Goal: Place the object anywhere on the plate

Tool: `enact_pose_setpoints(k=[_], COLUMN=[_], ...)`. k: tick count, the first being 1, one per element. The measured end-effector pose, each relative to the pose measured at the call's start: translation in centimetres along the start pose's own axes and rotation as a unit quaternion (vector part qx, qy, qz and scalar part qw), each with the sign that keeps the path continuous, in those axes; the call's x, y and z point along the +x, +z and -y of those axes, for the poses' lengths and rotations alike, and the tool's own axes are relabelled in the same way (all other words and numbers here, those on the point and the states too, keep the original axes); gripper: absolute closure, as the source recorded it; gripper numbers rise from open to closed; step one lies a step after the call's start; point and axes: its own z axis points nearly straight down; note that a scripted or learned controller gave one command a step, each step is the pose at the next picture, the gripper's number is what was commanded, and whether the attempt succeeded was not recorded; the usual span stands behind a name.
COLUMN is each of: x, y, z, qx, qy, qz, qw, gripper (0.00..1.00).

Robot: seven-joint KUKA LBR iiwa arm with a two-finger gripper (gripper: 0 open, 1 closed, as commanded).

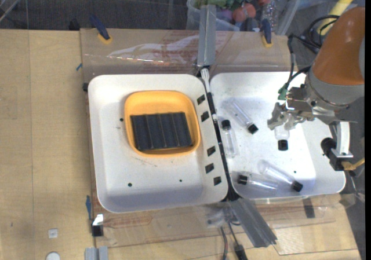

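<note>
Two white bins sit side by side. One orange plate holds one black ridged block. Four clear tubes with black caps lie at 3 o'clock.

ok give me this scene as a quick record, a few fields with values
left bin: holds orange plate
on plate: dark ribbed block
right bin: clear tubes with black caps
tube near divider
upper tube
front tubes
tool: low over right bin
task state: no tube on plate yet
</note>
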Motion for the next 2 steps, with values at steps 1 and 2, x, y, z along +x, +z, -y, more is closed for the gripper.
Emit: enact_pose_setpoints(k=[1,2], x=[2.1,4.3], y=[1.3,2.1], z=[-6.9,-11.2], qx=[0.0,-0.001], qy=[-0.098,-0.248], qz=[0.001,0.001], qw=[0.9952,0.9686], gripper=[1.0,1.0])
